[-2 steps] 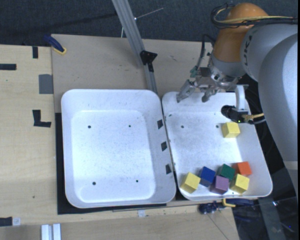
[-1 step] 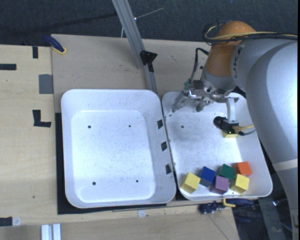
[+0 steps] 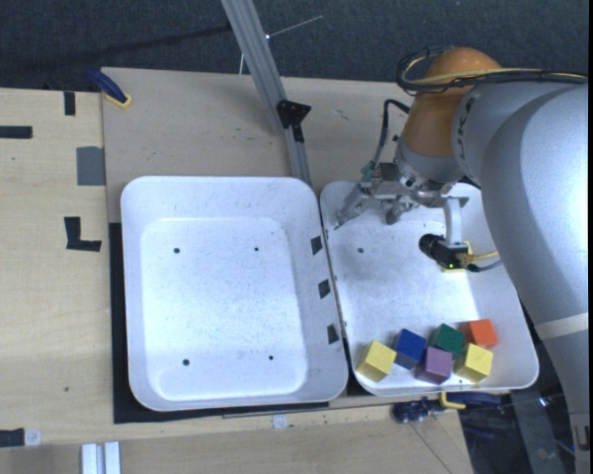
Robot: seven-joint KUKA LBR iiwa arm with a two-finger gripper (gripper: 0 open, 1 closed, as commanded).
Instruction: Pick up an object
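Several small cubes lie bunched in the near corner of the right bin [image 3: 390, 284]: a yellow cube [image 3: 378, 360], a blue cube [image 3: 410, 347], a purple cube [image 3: 438, 363], a green cube [image 3: 447, 340], an orange cube [image 3: 481, 333] and a second yellow cube [image 3: 477, 362]. My gripper [image 3: 368, 213] hangs over the far end of that bin, well away from the cubes. It is open, with nothing between its fingers.
The left bin [image 3: 217, 284] sits beside the right one, sharing a raised rim. A slanted metal pole [image 3: 267, 67] rises behind the bins. The bulky grey arm [image 3: 534, 196] covers the right bin's right side.
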